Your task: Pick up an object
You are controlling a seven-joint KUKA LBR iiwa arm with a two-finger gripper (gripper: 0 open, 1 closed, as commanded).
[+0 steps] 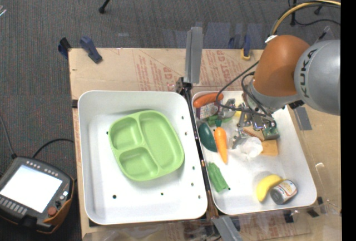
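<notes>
My gripper (251, 129) hangs low over the middle of the right bin (297, 151), under the orange wrist band. Its fingers stand apart, and I see nothing held between them. A white crumpled object (251, 148) lies just below the fingertips, with a tan flat piece (270, 148) beside it. An orange carrot (221, 144) and a dark green vegetable (207, 136) lie to the gripper's left. A red sausage (207, 99) rests at the bin's far left corner, partly under the arm's cables.
A yellow banana (266, 186) and a small can (283, 192) sit at the right bin's near corner; a green pod (218, 177) lies near its left wall. The left bin (94, 117) bears a light green divided plate (146, 144).
</notes>
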